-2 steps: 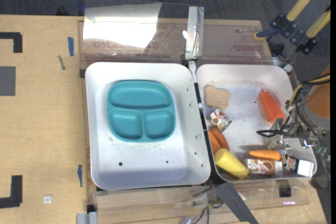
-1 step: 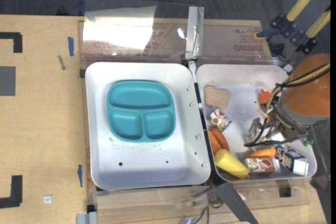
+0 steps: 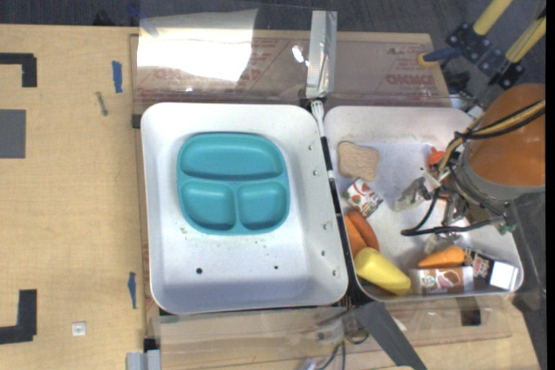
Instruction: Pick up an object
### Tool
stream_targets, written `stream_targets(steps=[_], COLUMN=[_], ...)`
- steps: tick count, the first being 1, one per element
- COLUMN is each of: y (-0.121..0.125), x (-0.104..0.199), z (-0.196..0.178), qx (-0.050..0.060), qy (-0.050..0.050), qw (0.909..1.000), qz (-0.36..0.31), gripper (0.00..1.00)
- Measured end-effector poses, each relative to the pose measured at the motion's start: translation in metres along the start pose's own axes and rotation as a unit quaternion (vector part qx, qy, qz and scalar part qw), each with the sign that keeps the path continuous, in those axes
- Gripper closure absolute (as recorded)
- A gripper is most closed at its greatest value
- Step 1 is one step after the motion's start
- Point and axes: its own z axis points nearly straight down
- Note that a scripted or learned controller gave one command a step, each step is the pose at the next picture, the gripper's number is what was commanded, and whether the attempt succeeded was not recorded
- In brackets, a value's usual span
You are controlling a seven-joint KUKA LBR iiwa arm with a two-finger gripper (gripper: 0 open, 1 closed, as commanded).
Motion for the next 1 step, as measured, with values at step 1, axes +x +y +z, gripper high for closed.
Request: stream_targets(steps=[1], y=[-0.0202], x=[-0.0493], z=[0.0084], qx=[-0.008], qy=[0.014], qw=[0.9969], qz=[-0.077], gripper=[0.00])
